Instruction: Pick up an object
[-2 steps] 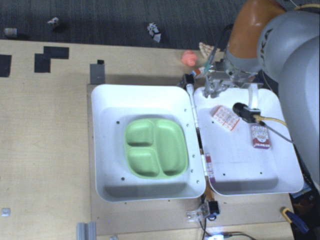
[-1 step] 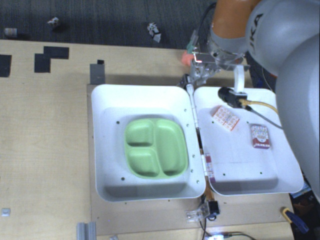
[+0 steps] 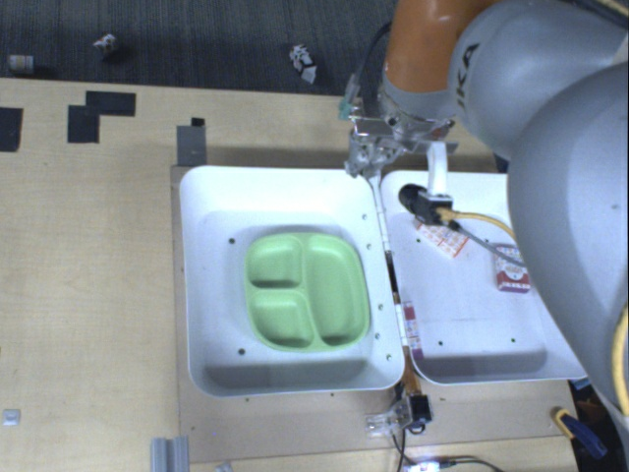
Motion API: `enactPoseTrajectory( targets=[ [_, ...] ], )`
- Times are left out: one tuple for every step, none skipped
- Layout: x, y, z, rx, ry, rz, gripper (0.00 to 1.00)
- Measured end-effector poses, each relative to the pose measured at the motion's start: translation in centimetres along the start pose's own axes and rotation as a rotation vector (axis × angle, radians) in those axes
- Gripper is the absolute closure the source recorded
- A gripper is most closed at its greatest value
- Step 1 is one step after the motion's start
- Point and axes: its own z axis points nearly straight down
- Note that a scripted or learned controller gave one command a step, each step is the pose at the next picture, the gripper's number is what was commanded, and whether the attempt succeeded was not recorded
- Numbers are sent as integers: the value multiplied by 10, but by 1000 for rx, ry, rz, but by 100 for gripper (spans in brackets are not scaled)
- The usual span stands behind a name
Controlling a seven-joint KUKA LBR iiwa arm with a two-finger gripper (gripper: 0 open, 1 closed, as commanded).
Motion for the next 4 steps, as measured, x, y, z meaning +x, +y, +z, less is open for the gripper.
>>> enactPoseTrajectory(
  targets=[
    [31, -66, -21, 0, 0, 0, 100],
    [113, -56, 28, 2, 1, 2, 100],
    [157, -137, 16, 2, 1, 2, 100],
    [158, -181, 9, 2, 0, 3, 100]
  ],
)
